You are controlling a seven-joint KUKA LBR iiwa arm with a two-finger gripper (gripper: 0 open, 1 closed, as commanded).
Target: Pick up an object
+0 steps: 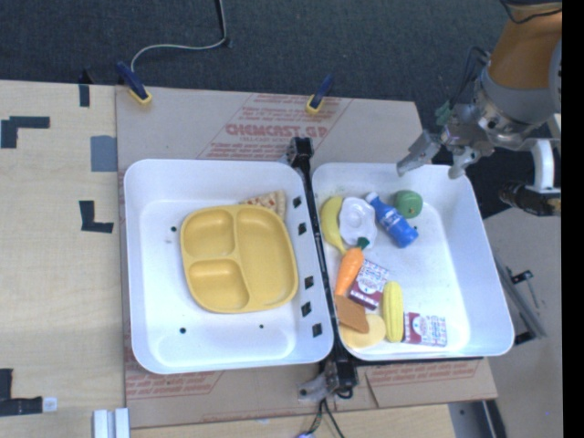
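My gripper (436,159) hangs open and empty over the right bin's (474,245) upper rim. Below it to the left, the blue bottle (393,222) lies slantwise, cap toward upper left, beside a green ball (408,203).

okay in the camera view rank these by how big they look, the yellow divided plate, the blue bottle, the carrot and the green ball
1. yellow divided plate, by far the largest
2. carrot and blue bottle: they look about alike in length, so I won't rank one over the other
3. green ball, the smallest
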